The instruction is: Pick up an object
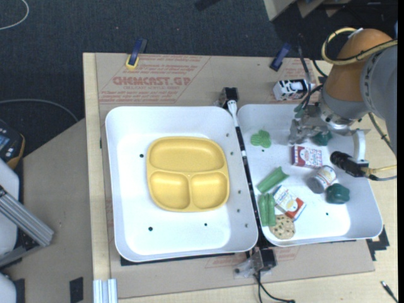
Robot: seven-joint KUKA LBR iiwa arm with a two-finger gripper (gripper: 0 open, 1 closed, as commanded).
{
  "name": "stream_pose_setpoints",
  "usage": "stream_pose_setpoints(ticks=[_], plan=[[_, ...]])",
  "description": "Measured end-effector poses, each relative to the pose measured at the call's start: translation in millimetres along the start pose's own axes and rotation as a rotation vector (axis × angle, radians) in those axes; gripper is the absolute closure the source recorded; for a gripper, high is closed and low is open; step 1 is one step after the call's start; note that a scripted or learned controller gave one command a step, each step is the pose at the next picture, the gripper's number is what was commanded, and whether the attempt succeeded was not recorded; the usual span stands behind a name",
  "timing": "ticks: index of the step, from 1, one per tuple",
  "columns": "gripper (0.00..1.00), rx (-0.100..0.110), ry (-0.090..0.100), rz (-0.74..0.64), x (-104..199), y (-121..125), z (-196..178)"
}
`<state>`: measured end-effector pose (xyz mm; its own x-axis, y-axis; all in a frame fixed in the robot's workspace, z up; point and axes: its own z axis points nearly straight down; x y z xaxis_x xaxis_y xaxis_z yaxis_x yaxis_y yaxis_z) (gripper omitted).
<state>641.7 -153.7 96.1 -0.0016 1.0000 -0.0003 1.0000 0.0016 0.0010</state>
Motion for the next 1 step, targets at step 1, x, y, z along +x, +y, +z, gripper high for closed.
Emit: stream_pose_setpoints(ticks=[1], plan=[[1.0,-0.006,-0.002,0.002,-9.7,-0.4,-51.3]])
